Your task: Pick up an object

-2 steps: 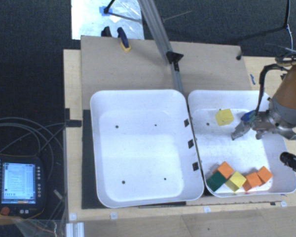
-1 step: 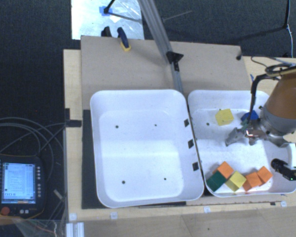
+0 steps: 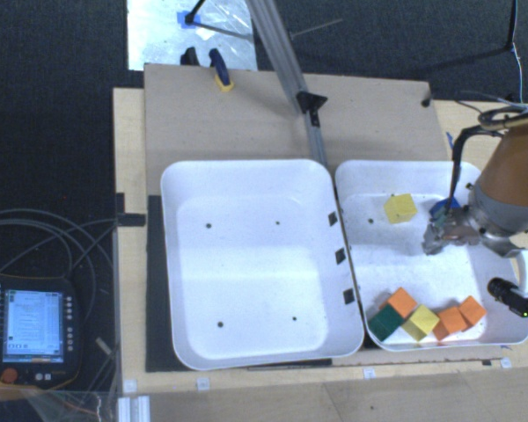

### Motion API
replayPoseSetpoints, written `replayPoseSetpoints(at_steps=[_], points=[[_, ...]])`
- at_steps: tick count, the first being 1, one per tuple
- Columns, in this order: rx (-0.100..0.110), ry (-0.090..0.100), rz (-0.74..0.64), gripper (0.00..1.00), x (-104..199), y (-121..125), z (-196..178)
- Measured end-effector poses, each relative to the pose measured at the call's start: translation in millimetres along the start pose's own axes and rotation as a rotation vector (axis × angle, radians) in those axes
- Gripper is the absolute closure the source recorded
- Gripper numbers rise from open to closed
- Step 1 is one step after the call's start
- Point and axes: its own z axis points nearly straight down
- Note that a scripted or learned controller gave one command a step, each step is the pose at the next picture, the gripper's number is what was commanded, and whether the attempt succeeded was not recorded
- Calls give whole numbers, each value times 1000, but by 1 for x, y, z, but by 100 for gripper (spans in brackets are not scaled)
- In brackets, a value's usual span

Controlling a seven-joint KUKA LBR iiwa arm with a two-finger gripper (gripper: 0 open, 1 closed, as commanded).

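Room to move: a wide bare stretch of floor is left in the middle of the right bin, between the single cube up top and the cluster at the bottom edge.
Edges: the cluster is packed right against the lower wall – tight spot there.
Left bin: nothing but a few dark dots can be seen on its floor.
Right bin contents: a yellow cube sits alone near the upper middle; two orange cubes, a second yellow one and a green cube are bunched at the bottom.
Gripper: seen low over the right bin, just right of the lone yellow cube, not touching it.
Hard to tell: whether it's open or closed can't be made out – too small and blurry.
Cut off: the arm is clipped by the right edge of the frame.
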Motion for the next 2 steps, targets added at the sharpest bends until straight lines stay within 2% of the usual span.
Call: replayPoseSetpoints(at_steps=[1,2], points=[[-4,-1,0,100,4,0,-63],[-3,-1,0,100,2,-4,-109]])
